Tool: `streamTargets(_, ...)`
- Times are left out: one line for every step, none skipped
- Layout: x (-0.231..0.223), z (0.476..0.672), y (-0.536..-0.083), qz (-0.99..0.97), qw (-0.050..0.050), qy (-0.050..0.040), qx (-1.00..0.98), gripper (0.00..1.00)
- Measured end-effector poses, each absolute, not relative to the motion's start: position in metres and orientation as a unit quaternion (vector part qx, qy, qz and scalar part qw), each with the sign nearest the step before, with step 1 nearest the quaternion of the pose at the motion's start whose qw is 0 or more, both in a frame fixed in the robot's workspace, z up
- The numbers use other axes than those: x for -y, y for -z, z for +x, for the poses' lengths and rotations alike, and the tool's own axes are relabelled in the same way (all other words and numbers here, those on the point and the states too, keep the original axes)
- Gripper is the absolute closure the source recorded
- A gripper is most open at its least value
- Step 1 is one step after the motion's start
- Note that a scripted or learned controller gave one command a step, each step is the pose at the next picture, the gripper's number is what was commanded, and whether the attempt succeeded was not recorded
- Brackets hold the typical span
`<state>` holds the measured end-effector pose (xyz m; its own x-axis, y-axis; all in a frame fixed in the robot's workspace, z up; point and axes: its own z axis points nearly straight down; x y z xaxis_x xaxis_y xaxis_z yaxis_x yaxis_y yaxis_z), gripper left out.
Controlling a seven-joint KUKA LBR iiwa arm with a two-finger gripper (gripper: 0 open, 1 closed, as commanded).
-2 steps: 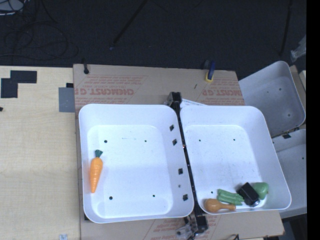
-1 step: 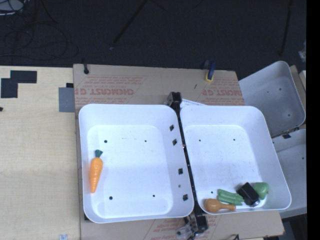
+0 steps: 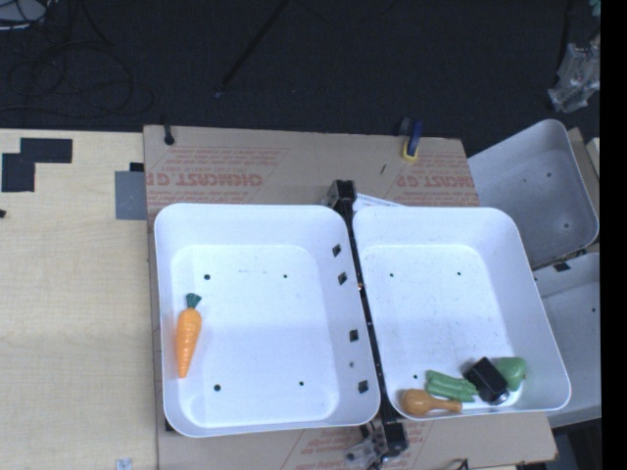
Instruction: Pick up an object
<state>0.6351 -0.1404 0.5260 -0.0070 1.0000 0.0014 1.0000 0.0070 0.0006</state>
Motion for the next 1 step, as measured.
streamTargets(0.0268, 0.6447, -0.5378, -0.703, 0.001, 0.0006, 0.711, 1.0)
